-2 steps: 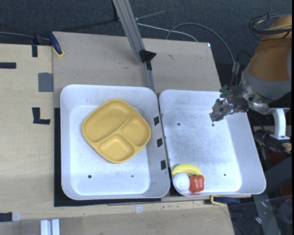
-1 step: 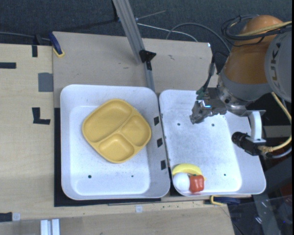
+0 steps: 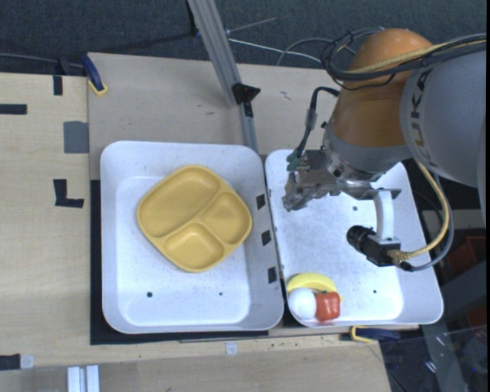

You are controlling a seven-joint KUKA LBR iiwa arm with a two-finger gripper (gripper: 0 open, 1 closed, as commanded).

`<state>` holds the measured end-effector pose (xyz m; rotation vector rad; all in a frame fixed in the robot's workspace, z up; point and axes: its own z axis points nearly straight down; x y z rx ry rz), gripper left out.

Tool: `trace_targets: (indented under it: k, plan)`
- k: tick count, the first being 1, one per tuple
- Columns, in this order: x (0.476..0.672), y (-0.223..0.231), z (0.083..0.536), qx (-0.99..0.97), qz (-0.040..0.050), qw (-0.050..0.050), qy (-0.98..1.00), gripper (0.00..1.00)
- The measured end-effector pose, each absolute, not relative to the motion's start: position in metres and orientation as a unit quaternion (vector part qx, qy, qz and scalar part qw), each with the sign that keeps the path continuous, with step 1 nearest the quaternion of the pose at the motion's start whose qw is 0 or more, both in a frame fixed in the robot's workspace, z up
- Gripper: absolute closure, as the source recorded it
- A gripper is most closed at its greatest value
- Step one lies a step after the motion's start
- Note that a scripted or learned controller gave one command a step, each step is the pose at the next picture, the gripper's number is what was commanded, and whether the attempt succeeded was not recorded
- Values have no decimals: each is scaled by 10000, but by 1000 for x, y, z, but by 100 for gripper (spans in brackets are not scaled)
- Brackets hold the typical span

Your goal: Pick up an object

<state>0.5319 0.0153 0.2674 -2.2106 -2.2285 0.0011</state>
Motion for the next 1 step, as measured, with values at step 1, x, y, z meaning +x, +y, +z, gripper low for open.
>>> trace_targets:
  k: [1]
  plan:
    - [522,60,247,-7050,14,15,-7092,100]
